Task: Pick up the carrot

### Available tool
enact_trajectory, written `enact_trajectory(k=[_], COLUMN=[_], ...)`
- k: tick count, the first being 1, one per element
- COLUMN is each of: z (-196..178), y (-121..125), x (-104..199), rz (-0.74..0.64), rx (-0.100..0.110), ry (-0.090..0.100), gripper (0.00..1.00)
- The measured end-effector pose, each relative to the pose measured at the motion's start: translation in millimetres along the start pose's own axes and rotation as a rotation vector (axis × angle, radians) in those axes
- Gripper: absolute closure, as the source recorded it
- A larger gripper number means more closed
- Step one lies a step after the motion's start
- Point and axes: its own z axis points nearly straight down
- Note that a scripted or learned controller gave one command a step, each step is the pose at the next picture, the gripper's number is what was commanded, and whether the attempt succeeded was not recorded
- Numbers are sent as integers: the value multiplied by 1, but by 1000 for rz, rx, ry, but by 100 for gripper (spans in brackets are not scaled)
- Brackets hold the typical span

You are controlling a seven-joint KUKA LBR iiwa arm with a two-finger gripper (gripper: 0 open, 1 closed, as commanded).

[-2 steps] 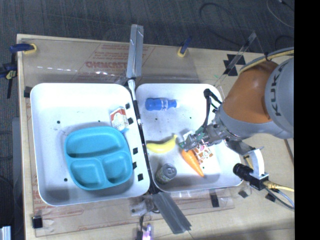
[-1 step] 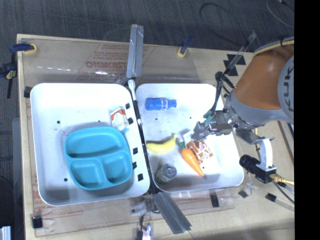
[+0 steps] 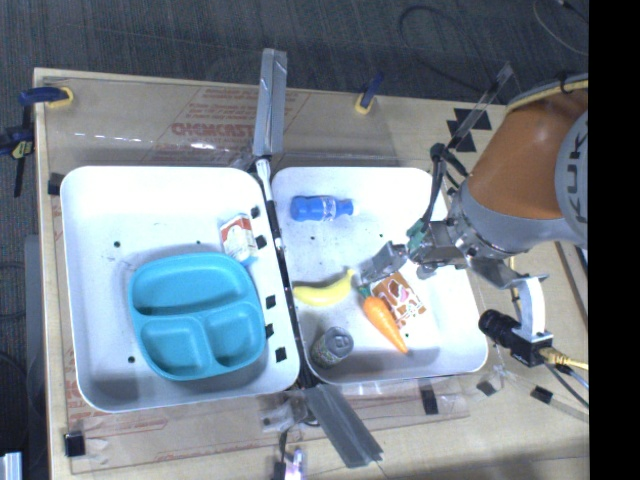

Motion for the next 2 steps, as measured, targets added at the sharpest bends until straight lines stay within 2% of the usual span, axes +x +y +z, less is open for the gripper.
enact_trajectory(k=[1, 2], z=[-69, 78], y=[15, -2], x=[6, -10], rz=[193, 90], rx=[1, 3], ry=[-1, 0], gripper=[0, 0])
